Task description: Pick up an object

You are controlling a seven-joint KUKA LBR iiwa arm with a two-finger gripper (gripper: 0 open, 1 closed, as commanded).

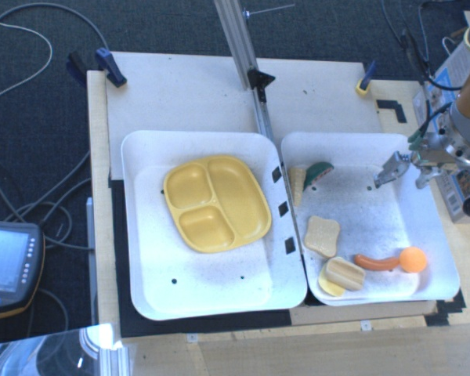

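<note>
In the right bin (352, 143) lie a green and red watermelon slice (318, 173), a slice of toast (322, 236), a small sandwich (342, 275), a red sausage (378, 262) and an orange ball (413, 259). My gripper (406, 171) hangs over the bin's right side, well above the ball and to the right of the watermelon slice. Its two grey fingers stand apart with nothing between them.
The left bin (141, 210) holds a yellow divided plate (215, 203). A metal pole (233, 22) slants down to the divide between the bins. Blue clamps (110, 65) sit at the bench's back corners. Cables and a screen lie on the floor at left.
</note>
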